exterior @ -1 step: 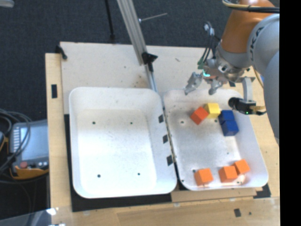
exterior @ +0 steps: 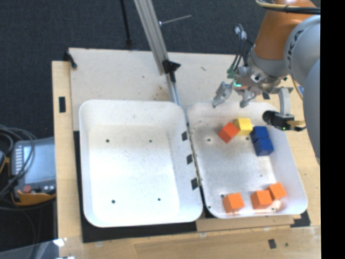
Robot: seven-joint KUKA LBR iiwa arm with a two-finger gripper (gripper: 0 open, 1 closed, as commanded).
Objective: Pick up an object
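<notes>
My end effector [exterior: 233,95] hangs over the far rim of the right bin [exterior: 285,161], its two fingers spread apart with nothing between them. One finger [exterior: 220,96] points down toward the bin's far-left corner; the other sits just to its right, under my wrist.

The nearest blocks lie a little below the end effector in this view, inside the right bin — an orange block [exterior: 228,131] touching a yellow block [exterior: 243,125], the orange one to the left and slightly nearer the camera. Just right of the yellow one is a blue block [exterior: 261,140], long and dark, running toward the near side. None of these touches my fingers; they sit apart from them, on the bin floor.

Well away, along the near edge of the same bin, three more orange blocks stand in a row: one [exterior: 233,202] on the left, one [exterior: 261,199] in the middle, one [exterior: 277,191] on the right, the last two close together.

The left bin [exterior: 86,144] stands beside the right one on the bench [exterior: 108,69]. A metal rail [exterior: 153,31] slants up from between the bins.
</notes>
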